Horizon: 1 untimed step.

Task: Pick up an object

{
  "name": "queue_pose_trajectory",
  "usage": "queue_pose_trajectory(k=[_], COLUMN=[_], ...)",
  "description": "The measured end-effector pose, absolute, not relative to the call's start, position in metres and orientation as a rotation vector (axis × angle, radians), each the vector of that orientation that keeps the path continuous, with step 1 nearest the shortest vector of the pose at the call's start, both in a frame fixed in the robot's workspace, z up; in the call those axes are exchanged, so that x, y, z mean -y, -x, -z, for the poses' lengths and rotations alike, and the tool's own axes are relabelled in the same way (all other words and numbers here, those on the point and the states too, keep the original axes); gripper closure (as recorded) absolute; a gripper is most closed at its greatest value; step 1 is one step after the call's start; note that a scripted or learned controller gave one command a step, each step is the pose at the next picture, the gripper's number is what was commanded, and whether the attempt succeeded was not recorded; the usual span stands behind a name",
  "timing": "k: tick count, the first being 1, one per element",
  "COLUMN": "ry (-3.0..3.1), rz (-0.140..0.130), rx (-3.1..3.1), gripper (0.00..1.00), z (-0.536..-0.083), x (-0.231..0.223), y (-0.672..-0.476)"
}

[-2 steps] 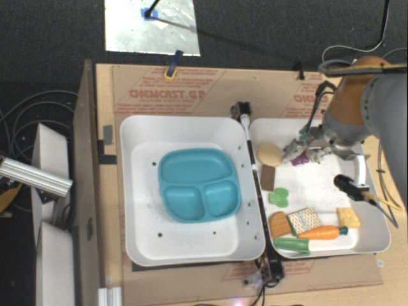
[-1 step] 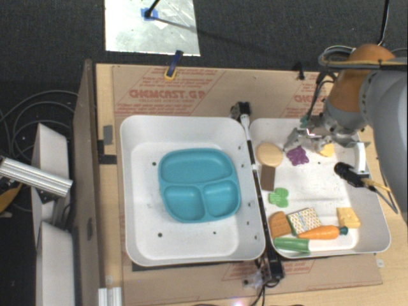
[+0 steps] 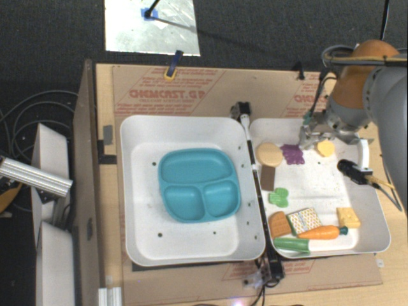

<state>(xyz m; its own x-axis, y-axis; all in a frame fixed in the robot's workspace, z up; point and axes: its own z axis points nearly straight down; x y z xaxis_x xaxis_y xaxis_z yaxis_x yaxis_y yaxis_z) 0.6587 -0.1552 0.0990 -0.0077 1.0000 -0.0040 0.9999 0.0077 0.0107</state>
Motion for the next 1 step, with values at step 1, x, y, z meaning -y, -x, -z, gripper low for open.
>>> queue_pose_trajectory(k=[1], ry=[-2.205], rz=[-0.006], rx=[-2.225], gripper=[0.00], z=[-0.0982], x=[0.1550], y=[-0.6584])
